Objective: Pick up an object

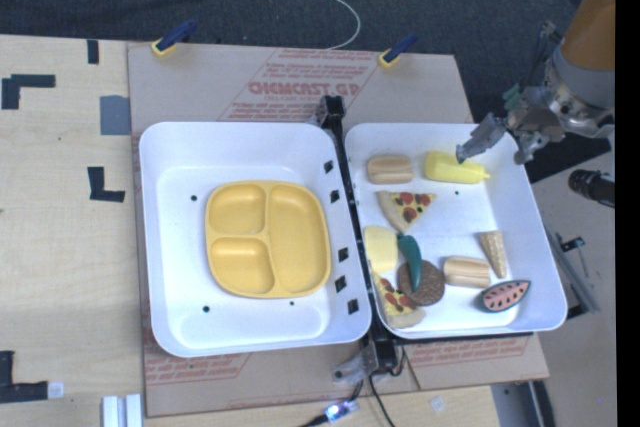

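The arm [590,35] reaches in from the right, and its gripper [502,140] hangs over the far right corner of the right bin [520,205]. The two fingers are spread apart with nothing between them: one dark finger [478,140] angles down and to the left, its tip just at the right end of a yellow block [455,168], and the other finger [527,146] sits over the bin's right rim. Whether the left fingertip actually touches the block cannot be told from this slant.

The yellow block lies near the far wall of the right bin, with its long axis running left to right and its right end tapering toward the gripper. Just to its left lies a tan bread roll [389,169], also laid left to right. Nearer, a pizza slice [405,206] points its tip down and to the left. Below that a pale yellow wedge [380,248] sits against the bin's left wall, with a teal piece [410,257] leaning over a brown round cookie [425,284] and another pizza-like piece [395,303] at the near left corner. A tan log [466,271], a cone [492,252] and a watermelon slice [503,296] lie toward the near right.

The left bin [170,215] holds a yellow divided plate [268,239] lying flat near its middle. Both bins rest on a cardboard sheet [290,85].
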`<act>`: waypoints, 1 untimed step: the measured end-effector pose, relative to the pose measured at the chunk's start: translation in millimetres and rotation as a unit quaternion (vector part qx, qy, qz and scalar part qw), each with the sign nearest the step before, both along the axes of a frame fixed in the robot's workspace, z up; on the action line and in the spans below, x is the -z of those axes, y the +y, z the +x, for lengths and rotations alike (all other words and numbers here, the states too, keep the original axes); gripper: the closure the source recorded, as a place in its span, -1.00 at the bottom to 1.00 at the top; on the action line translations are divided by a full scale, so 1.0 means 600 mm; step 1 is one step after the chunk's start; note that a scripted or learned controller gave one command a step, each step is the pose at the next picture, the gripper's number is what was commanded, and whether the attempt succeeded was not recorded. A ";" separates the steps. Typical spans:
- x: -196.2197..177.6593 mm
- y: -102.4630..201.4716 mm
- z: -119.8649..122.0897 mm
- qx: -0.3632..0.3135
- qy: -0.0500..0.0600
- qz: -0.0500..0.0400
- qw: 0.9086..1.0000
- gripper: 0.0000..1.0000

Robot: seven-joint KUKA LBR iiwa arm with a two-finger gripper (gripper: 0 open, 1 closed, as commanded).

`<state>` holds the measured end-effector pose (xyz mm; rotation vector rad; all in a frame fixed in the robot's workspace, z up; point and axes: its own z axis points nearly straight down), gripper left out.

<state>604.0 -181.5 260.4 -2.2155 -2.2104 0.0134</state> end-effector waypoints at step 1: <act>-0.014 0.001 0.004 -0.002 -0.007 -0.001 1.000 -1.00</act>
